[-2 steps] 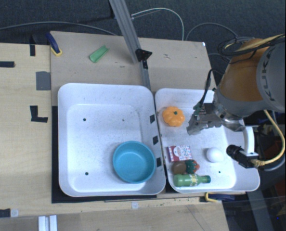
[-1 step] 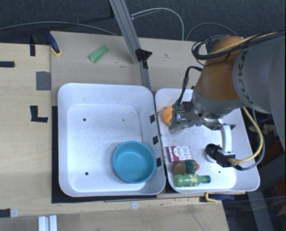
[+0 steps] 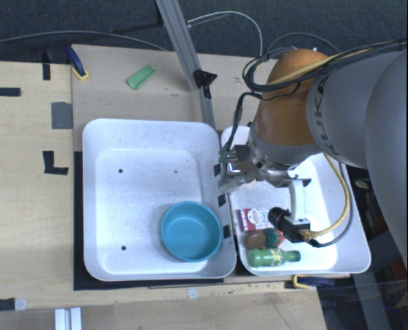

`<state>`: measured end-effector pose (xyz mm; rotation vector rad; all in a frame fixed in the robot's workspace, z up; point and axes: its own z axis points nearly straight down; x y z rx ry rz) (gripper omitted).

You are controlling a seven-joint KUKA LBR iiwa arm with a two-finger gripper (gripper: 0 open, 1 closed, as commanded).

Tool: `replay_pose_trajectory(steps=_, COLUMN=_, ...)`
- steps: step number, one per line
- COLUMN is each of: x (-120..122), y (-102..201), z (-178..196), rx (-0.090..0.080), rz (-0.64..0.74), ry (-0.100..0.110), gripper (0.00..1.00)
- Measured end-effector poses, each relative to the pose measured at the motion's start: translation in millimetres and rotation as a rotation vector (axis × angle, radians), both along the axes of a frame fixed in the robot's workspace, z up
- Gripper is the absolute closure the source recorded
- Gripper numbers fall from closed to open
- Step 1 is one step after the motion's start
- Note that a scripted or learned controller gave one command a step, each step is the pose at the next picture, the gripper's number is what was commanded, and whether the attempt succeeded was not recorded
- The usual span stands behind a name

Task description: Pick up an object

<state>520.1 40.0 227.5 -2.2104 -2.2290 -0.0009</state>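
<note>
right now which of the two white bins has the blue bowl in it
The left bin holds the blue bowl, near its front right corner. The right bin, under the arm, holds a green bottle and a red packet.

Green block (image 3: 140, 77), blue clamp (image 3: 75, 61) on bench (image 3: 25, 136).

Two white bins (image 3: 101, 184), one blue bowl (image 3: 190, 231), one green bottle (image 3: 273, 256) (lying flat), one red packet (image 3: 253, 218).

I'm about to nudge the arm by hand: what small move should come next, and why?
Probably ease the gripper toward the near end of the right bin. It sits over the rim between bins, while the green bottle and red packet lie nearer the front, with nothing seen held.
</note>
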Motion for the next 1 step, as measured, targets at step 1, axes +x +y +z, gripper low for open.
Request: replay_pose_trajectory(steps=1, x=-14.5, y=57.4, z=-2.9, rx=-0.001, rz=0.000, ry=0.002, gripper=1.00)
